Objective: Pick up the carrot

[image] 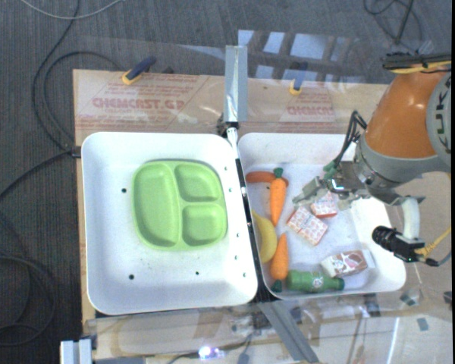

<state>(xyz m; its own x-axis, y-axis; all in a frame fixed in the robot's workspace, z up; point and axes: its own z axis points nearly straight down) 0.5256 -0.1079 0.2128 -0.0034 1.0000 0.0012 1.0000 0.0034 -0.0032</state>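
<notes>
Two orange carrots lie in the right bin (379,279). One carrot (277,197) lies lengthwise near the bin's left wall, its green top pointing to the far side. A second carrot (280,256) lies just in front of it, beside a banana. My gripper (324,189) hangs over the middle of the right bin, to the right of the upper carrot and apart from it. It sits just above a small red and white packet (325,206). Nothing shows held in it.
The right bin also holds a red sausage (259,177), a yellow banana (265,235), a checked red and white carton (306,227), a green bottle (312,282) and a small milk carton (347,263). A green divided plate (180,203) lies in the left bin (106,279).
</notes>
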